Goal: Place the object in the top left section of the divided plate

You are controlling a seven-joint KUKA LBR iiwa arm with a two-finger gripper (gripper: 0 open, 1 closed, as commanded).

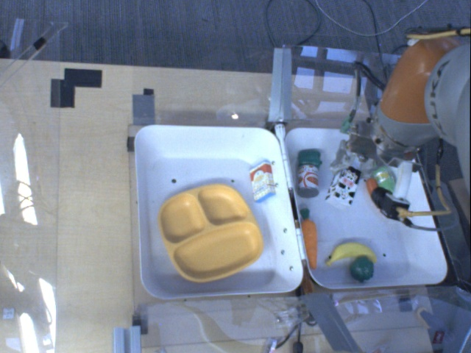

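Camera view looks down on two white bins side by side on a wooden bench. In the left bin [151, 197] a yellow divided plate [211, 231] lies a little turned, with two small sections on its upper side and one big section on the lower side; nothing lies in any of the sections. Near the right wall of this bin, just beside the plate's upper right corner, a small carton [262, 181] with red and blue print lies apart from the plate. In the right bin [427, 259] a can [308, 172] with a dark green lid stands near the left wall. To its right lies a black and white cow toy [343, 186]. A carrot [310, 241] lies along the left wall, lower down. Near the front wall a banana [350, 252] touches a dark green round thing [361, 269]. The grey arm with its orange band comes from the right and its gripper [362, 153] is over the upper part of the right bin, just above the cow toy. I cannot tell how the jaws stand, because the wrist hides them. A light green thing [383, 176] shows beside the wrist, and I cannot tell what it is.
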